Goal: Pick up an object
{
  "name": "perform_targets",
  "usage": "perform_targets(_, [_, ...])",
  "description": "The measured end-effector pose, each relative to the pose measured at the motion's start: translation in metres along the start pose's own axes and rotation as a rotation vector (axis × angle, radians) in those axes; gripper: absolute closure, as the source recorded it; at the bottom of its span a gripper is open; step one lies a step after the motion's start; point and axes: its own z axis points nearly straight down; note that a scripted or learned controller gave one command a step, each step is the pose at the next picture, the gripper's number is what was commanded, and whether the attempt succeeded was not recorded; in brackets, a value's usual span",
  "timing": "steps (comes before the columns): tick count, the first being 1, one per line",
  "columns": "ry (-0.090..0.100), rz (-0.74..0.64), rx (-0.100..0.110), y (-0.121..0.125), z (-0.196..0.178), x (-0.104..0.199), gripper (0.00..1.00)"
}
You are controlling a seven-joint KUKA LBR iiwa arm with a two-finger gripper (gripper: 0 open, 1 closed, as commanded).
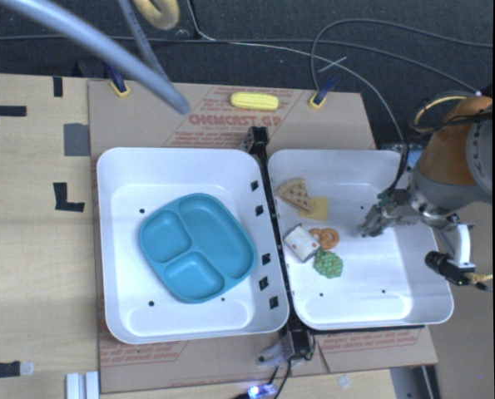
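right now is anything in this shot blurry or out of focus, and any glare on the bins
In the camera view, the grey pole crossing the top left is soft and out of focus; the blue tray and the food items are fairly sharp; the white bins look bright but show no hard glare.

Bench (31, 223) bears cardboard sheet (222, 123) under two white bins (114, 248).

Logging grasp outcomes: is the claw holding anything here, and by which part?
Nothing is held. The claw sits low over bare floor of the right bin, apart from the toy food pieces near that bin's left side.
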Motion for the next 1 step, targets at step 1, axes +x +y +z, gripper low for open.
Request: perform_targets(1, [-0.001,0.001,-0.006,-0.0009,-0.0634,-0.0005,1.0])
